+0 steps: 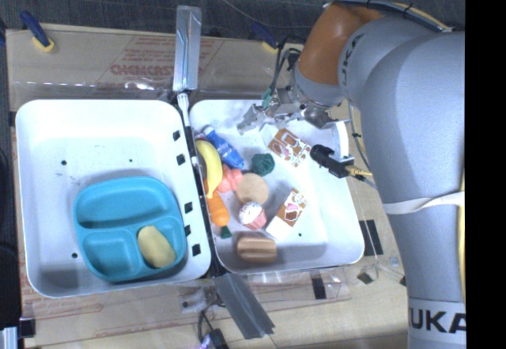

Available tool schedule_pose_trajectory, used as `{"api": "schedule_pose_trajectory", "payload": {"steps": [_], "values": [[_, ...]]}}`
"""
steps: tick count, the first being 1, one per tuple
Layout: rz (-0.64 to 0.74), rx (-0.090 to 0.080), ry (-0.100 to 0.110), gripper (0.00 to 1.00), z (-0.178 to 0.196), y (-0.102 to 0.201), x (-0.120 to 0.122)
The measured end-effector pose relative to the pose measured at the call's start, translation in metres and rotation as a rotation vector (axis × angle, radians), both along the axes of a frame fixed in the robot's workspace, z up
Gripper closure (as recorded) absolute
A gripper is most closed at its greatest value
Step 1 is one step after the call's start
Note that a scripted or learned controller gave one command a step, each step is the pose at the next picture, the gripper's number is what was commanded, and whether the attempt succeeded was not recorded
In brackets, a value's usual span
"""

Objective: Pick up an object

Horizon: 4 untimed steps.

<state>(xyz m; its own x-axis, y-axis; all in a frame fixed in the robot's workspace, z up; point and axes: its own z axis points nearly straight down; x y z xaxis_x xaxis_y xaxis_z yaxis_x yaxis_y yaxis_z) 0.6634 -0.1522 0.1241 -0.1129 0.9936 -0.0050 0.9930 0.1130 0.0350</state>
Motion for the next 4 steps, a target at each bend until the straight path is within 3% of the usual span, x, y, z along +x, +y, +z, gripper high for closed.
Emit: {"api": "schedule_pose_trajectory", "payload": {"steps": [1,2,3,4], "values": [[0.127,-0.004,0.033,0.0,0.047,-0.06,-0.023],[0.097,-0.006,0.023,0.0,0.194,-0.059,-0.028],[0.047,0.003,0.045,0.0,0.074,-0.056,-0.064],[0.175,-0.001,0.038,0.0,0.064,-0.011,-0.086]]}}
